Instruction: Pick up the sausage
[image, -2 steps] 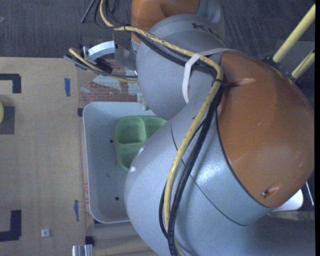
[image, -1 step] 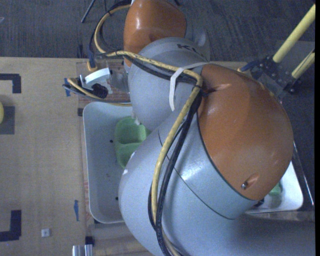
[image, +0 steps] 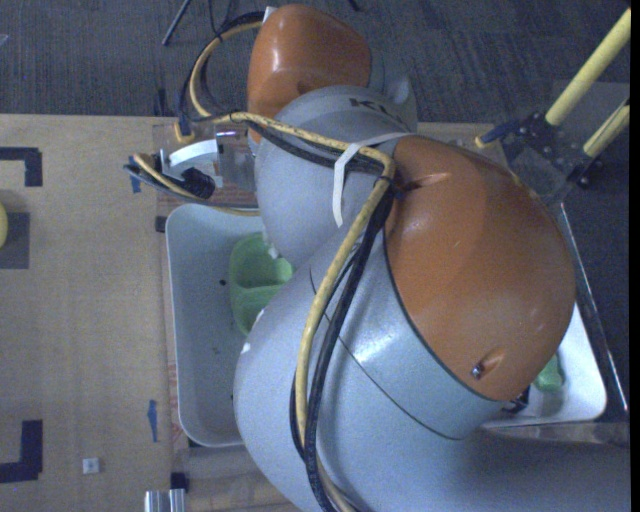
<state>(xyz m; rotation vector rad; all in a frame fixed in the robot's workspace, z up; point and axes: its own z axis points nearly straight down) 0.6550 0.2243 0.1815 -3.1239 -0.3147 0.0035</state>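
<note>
From the camera view above the table (image: 80, 330), my own arm (image: 300, 400) lay across most of the scene: smooth grey casing, glossy orange domes (image: 480, 270), and a bundle of black and yellow cables (image: 335, 290) running along it. Beneath it was the nearer white bin (image: 190, 330), shallow, with rounded corners and a matte plastic floor. In it sat a pale green item (image: 255, 280) that looked soft and crumpled, partly covered by my arm. The rim of the second bin (image: 592, 392) showed lower right, with a scrap of something green (image: 550, 377) just inside it. I could not tell where the sausage lay; my guess was that it sat somewhere under my arm in one of the bins. Nor could I tell whether my end effector was apart, together or clamped on anything. I judged the step in hand to be the reach down to grasp. To do it well I would descend squarely over the sausage's middle, close across its narrow width, stay off the green item and the bin wall, and squeeze gently, since a rounded, smooth-skinned thing tends to roll or slip. The table itself was flat tan board with black corner marks (image: 22, 165).
</note>
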